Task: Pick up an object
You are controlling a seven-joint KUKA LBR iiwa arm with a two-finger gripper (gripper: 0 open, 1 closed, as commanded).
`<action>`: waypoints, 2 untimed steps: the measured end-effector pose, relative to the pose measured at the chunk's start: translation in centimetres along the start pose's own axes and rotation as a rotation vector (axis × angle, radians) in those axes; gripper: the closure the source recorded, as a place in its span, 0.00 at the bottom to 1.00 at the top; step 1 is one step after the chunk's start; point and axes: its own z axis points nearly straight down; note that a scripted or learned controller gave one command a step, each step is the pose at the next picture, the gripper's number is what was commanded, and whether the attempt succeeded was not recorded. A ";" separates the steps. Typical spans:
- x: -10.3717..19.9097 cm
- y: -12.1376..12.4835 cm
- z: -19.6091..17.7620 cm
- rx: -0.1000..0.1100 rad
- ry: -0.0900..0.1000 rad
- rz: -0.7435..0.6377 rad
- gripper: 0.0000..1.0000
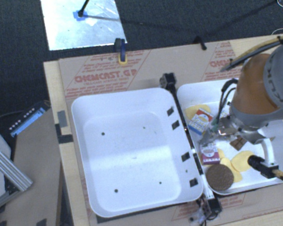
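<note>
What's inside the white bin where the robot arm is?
Inside the right bin lie a brown round disc, pale yellow round pieces, a small red and white packet and a yellow packet. The arm covers the bin's far side, so anything under it is hidden.

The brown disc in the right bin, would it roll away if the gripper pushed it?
Probably not. The brown disc lies flat in the right bin, so a push would likely slide it rather than roll it. It looks stiff and thin, perhaps hard to pinch from above. It sits near the yellow pieces, so it may bump them.
</note>
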 end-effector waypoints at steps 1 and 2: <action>6.4 7.0 -10.6 -0.006 0.001 -0.003 0.00; 5.9 6.6 -11.0 0.004 0.000 0.002 1.00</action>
